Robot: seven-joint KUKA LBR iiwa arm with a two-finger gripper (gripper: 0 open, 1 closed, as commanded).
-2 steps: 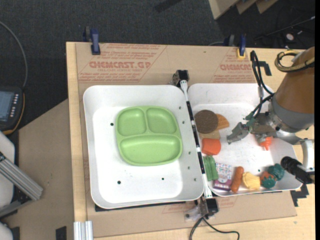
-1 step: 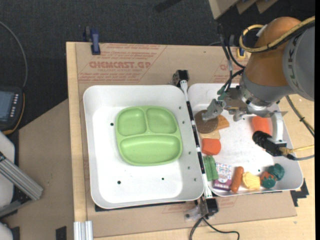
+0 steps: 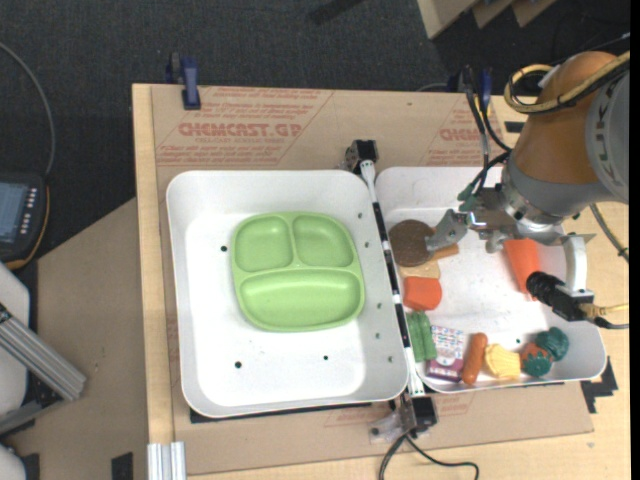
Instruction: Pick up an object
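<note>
Where the right bin (image 3: 590,363) meets the frame's lower right, small toys (image 3: 505,360) lie clustered. Above them, an orange block (image 3: 422,292) and brown disc (image 3: 409,239) rest. Gripper (image 3: 500,230) hovers over that bin; jaw state cannot be determined.

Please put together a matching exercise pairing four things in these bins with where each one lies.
Things:
1. green divided plastic plate
2. brown round disc
3. orange block
4. teal rounded toy

Places:
A. near corner of the right bin, on its right side
B. middle of the left bin
C. by the divider in the right bin, just below the brown disc
D. by the divider in the right bin, next to the tool

Pairs: 1-B, 2-D, 3-C, 4-A
</note>
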